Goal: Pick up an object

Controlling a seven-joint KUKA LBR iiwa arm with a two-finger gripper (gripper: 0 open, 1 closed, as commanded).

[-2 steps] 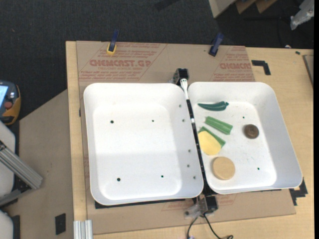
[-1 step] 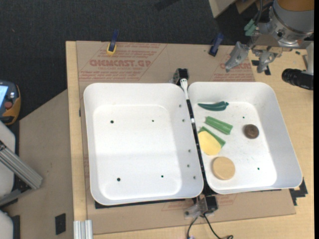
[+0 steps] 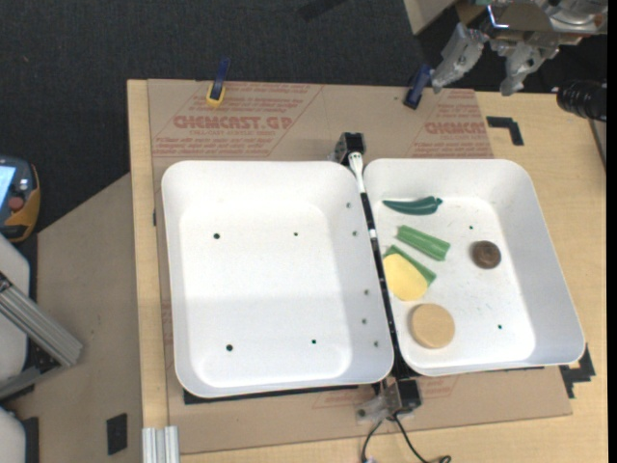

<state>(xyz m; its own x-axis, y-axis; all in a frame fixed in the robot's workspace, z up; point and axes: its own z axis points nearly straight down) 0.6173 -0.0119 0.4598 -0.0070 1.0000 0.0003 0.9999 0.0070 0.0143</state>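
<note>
I see the gripper (image 3: 490,64) high over the bench's far right corner, well clear of both bins; its two fingers (image 3: 459,58) hang spread apart with nothing between them. The arm above it is cut off by the top edge, so I can make out little past the wrist.

Two white bins sit side by side on a brown board (image 3: 289,119). The left bin (image 3: 183,258) has its whole floor open, marked with four small dark dots. The right bin (image 3: 540,258) holds five things, all in its left and middle part, which leaves open floor along its right wall and far edge.

I count one dark green pepper (image 3: 413,204) nearest the far wall, one green stick (image 3: 423,242) just nearer than it, one yellow piece (image 3: 404,276) close to the left wall with a green part poking from under its far edge, one tan disc (image 3: 432,325) toward the near wall, and one small brown round thing (image 3: 485,255) apart toward the right. The yellow piece and the stick lie close; I cannot tell whether they touch.

Two clips hold the board's far edge, one yellow-and-blue (image 3: 218,85), one blue (image 3: 418,85). A black clamp (image 3: 349,147) sits at the far end of the seam between the bins, and another (image 3: 400,395), with trailing wires, at the near end.
</note>
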